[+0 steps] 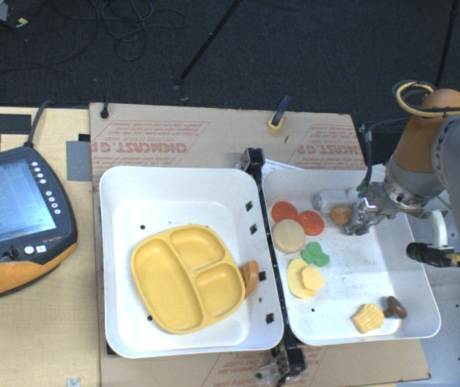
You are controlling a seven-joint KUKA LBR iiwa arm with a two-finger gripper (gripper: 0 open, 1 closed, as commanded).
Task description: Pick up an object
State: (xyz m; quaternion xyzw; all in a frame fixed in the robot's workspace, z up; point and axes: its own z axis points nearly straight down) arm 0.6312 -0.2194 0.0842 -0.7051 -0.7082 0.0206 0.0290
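Note:
The right bin (411,297) holds several toy food pieces. A small tan-brown round piece (341,214) lies near the bin's back. My gripper (358,218) is low in the bin, right beside that piece on its right, at the end of the grey arm (419,172). Whether it touches the piece is unclear. Two red slices (284,211) (312,222), a beige disc (288,235), a green piece (316,255) and yellow slices (304,280) lie along the bin's left side. A yellow ridged piece (367,318) and a brown lump (394,306) sit at the front.
The left bin (133,192) holds a yellow divided plate (188,276) with an orange-brown piece (250,276) at its right rim. A teach pendant (16,212) lies left of the bins. A blue and yellow clamp (278,118) sits on the cardboard behind.

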